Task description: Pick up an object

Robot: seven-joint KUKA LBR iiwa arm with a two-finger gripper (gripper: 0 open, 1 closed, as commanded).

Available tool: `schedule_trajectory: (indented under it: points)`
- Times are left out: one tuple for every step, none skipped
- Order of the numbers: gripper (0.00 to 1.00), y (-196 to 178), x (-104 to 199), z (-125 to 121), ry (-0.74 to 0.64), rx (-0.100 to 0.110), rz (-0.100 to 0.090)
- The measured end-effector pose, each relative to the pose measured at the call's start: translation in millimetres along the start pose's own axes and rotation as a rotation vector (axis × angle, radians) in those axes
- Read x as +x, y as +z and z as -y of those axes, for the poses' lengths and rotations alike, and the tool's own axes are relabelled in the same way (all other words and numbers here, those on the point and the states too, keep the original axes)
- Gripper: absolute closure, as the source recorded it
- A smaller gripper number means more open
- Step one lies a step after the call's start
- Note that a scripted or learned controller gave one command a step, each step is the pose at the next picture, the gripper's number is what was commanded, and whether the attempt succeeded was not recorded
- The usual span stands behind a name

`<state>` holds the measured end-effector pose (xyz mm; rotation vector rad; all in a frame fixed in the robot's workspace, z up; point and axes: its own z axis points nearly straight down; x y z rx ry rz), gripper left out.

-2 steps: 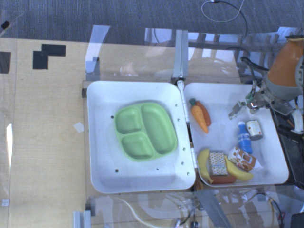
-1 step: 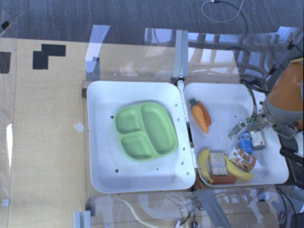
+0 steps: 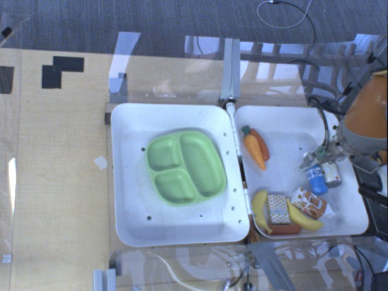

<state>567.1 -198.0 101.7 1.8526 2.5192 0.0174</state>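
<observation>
Spanning most of the view, the pale wooden bench (image 3: 54, 180) carries two shallow white plastic bins side by side; the left bin (image 3: 130, 223) holds a light green plastic plate with three compartments (image 3: 185, 167), which lies flat near the bin's middle, its single long compartment toward the right bin; the right bin (image 3: 285, 123) holds all the small items, gathered along its near edge and its left wall.

The grey arm with its orange band (image 3: 368, 111) reaches in over the right bin's right edge; its two-finger gripper (image 3: 320, 157) hangs low over the right half of that bin, just above a small blue bottle (image 3: 316, 181); whether the fingers are spread or closed cannot be told, since dark cables and metal parts blur together there, and nothing can be seen held between them.

A yellow toy banana (image 3: 260, 208) curves along the near left corner of the right bin; a second yellow banana (image 3: 305, 219) lies near the near edge, to the right; an orange toy carrot with a green top (image 3: 256, 148) lies beside the left wall, well apart from the gripper; a small speckled box (image 3: 278, 209) sits between the bananas, on a reddish sausage-shaped piece (image 3: 283, 228); a white and orange printed carton (image 3: 309, 202) lies just near of the blue bottle, touching the second banana.
</observation>
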Motion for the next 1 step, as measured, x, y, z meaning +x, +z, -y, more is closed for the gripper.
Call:
schedule_trajectory:
  points:
    - [1.0, -95.0, 15.2, -29.1, 0.046, 0.01, -0.001]
